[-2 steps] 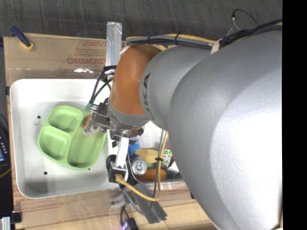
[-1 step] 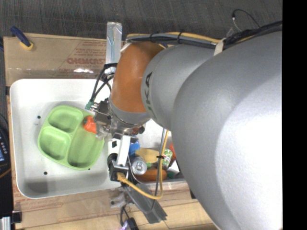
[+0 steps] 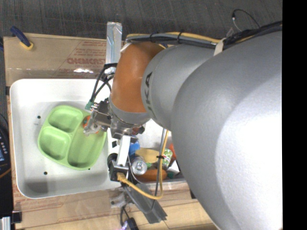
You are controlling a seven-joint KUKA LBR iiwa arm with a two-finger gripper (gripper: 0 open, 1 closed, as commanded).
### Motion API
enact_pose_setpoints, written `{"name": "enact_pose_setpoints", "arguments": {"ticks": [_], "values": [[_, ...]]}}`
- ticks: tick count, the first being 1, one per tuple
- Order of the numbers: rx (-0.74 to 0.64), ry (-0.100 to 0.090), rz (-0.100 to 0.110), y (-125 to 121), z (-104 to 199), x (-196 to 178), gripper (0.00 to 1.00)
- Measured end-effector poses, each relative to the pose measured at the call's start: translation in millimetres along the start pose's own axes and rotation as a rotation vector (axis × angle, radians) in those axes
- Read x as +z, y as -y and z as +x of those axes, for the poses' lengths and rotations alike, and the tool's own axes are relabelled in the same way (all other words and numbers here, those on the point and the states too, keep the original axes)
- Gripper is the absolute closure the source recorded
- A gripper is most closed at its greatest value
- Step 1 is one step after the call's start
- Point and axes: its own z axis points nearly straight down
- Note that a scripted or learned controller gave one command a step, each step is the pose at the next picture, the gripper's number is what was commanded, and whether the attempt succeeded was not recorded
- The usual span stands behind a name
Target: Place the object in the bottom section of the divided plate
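Note:
A light green divided plate (image 3: 56,143) with three sections lies in the left white bin (image 3: 24,128). My gripper (image 3: 91,124) hangs over the plate's right rim, beside the long right-hand section. A small orange and red bit (image 3: 86,122) shows right at the gripper's tip, too small to name, and I cannot tell whether it is held. The grey arm with its orange band (image 3: 132,80) covers most of the right bin.
Below the wrist, the right bin holds a blue item (image 3: 134,145), a yellow item (image 3: 149,155), a metal can (image 3: 139,166) and an orange-brown item (image 3: 154,175). A cardboard sheet (image 3: 57,51) lies behind the bins. Cables (image 3: 139,191) hang off the wrist.

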Motion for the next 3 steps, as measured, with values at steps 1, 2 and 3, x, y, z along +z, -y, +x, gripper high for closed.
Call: {"name": "enact_pose_setpoints", "arguments": {"ticks": [1,2,3], "values": [[-0.009,0.001,0.002,-0.1,0.8,-8.9,1.00],[-0.009,0.001,0.002,0.0,0.9,-8.9,0.00],[-0.009,0.001,0.002,0.0,0.9,-8.9,0.00]]}}
